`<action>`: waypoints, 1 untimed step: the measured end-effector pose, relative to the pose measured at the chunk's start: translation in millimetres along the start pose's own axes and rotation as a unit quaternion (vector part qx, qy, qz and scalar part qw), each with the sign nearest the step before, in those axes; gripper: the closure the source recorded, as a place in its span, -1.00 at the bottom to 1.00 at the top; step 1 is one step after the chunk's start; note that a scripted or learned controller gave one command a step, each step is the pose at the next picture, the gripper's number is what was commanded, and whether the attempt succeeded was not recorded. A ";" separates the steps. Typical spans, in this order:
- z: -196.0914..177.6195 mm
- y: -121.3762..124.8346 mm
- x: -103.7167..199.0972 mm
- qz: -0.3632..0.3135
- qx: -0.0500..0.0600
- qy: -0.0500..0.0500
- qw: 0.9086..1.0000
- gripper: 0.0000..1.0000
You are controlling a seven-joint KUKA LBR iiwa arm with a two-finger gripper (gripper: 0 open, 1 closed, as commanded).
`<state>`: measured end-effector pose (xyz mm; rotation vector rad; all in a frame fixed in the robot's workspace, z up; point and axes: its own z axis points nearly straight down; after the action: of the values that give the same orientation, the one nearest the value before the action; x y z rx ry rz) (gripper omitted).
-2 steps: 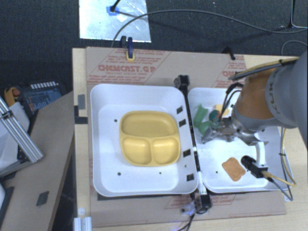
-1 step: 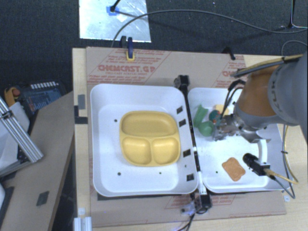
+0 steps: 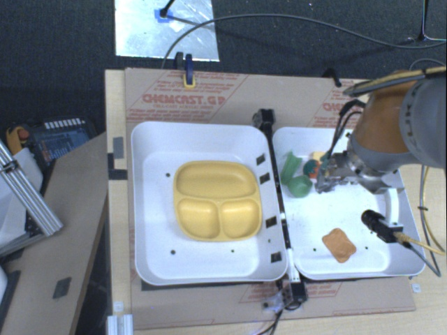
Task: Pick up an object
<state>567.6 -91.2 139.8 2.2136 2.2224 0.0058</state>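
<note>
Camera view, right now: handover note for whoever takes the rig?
Gripper: low in the right bin, at its back, next to the green objects; whether the jaws are open or shut can't be told.
Things: green objects and some small coloured pieces at the back of the right bin; tan piece near its front; yellow divided tray in the left bin.
Done: no lift visible.
Left: grasp an object and raise it.
</note>
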 end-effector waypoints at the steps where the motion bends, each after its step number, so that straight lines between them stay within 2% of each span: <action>1: -50.9 11.3 3.3 0.000 0.000 0.000 1.000 1.00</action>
<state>578.6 -87.8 190.7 2.2129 2.2228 0.0061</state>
